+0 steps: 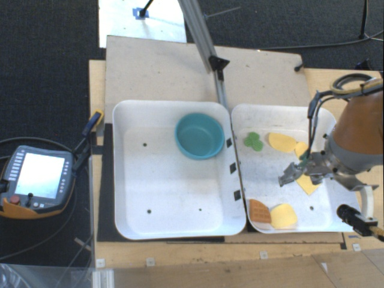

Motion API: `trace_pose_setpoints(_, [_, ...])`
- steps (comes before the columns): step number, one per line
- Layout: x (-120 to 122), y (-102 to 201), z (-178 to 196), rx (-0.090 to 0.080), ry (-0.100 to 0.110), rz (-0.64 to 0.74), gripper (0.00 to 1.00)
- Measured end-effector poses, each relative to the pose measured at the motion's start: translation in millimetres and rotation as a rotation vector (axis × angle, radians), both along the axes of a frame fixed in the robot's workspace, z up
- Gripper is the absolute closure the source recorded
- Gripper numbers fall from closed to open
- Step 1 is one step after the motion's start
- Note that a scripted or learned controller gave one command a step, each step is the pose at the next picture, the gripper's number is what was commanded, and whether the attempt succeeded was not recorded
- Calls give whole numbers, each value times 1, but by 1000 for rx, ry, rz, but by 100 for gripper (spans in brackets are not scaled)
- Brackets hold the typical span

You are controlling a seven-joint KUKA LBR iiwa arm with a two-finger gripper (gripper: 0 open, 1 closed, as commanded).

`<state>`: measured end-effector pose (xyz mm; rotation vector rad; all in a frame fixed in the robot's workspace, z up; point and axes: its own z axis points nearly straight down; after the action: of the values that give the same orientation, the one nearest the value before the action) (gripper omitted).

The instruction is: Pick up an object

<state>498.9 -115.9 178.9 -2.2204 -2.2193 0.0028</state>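
The right bin (262,171) holds several small items. A green piece (252,141) and a yellow oval (281,141) lie near its far side, with a small yellow bit (300,150) beside them. At the near edge a brown waffle-like square (259,211) rests against a yellow lump (284,216). My gripper (291,175) hangs low over the middle right of this bin, pointing left. A yellow wedge (308,185) lies just beside and partly under the wrist. Nothing shows between the fingers.
A teal bowl (199,135) sits at the far right of the left bin (150,203). A slanted metal pole (198,29) ends at the divider between the bins. A teach pendant (37,182) lies left of the bench, and cables loop around the arm (360,137).
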Motion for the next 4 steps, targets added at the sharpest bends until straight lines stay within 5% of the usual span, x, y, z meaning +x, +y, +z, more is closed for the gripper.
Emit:
trace_pose_setpoints(2, [-3, 1, -91, 0, 1, 1, 0])
trace_pose_setpoints(3, [-1, 1, -78, 0, -4, 1, 100])
trace_pose_setpoints(4, [2, -3, -17, -1, -8, 1, 100])
